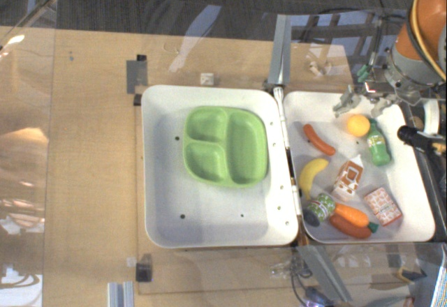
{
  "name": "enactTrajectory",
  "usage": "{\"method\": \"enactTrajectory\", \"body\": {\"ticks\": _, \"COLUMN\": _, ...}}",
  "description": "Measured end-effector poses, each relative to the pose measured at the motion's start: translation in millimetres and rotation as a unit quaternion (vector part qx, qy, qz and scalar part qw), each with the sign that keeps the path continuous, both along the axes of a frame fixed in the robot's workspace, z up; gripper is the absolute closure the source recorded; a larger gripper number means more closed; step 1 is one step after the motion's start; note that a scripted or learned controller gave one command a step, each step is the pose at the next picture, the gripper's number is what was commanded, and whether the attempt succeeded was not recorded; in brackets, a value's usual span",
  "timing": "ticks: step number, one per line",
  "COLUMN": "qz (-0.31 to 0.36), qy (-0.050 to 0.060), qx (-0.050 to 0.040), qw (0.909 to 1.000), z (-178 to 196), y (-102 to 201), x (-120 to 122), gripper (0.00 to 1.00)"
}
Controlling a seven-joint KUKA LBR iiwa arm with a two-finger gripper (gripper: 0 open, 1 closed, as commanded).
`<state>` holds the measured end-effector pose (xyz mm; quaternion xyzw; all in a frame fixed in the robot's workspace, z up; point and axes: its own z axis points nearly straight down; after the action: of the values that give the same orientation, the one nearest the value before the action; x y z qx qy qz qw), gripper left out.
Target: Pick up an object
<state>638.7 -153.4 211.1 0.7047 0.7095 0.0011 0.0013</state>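
Up in the right bin (419, 229), an orange (358, 125) lies near the far wall, with a green bottle (378, 147) just beside it on the right. A sausage (318, 139) lies to its left; nearer the camera come a banana (313, 174), a small carton (348, 178), a red box (382, 206), a carrot (351, 215) and a dark can (320, 207) (its label is too small to read). Above the orange hangs the tool (363, 98), fingers spread apart with nothing between them, just over the bin's far edge. On the surface (84, 159), the left bin (160, 229) carries a green divided plate (226, 146).
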Motion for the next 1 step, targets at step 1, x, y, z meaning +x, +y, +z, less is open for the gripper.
{"method": "enactTrajectory", "body": {"ticks": 1, "qz": 0.023, "qy": 0.000, "qx": -0.0002, "qw": 0.9997, "z": -111.1, "y": 22.7, "x": 4.4, "gripper": 0.00}}
